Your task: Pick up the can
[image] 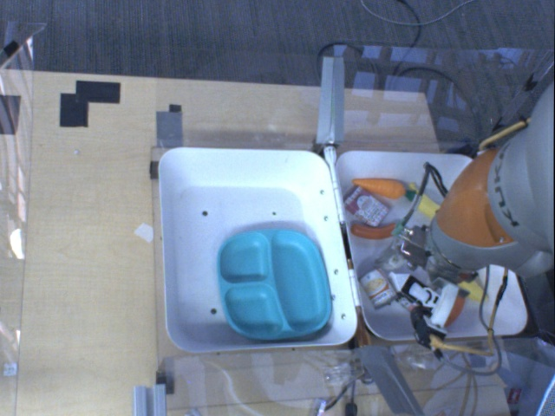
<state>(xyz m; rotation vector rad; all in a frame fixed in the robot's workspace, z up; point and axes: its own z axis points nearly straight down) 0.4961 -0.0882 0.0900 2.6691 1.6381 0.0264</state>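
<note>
A small can (364,204) with a red and white label lies on its side in the right bin (373,321), near the bin's left wall. Just behind it is an orange carrot (379,186). My gripper (414,265) reaches down into the middle of the right bin, to the right of the can and nearer the front, apart from it. The grey arm with its orange band (473,215) hides the bin's right half.
A blue divided plate (273,282) lies in the left bin (199,189). In the right bin are a red-orange item (373,230) in front of the can, a small pale packet (377,286) and yellow and orange pieces by the gripper. Cables trail at the right bin's front edge.
</note>
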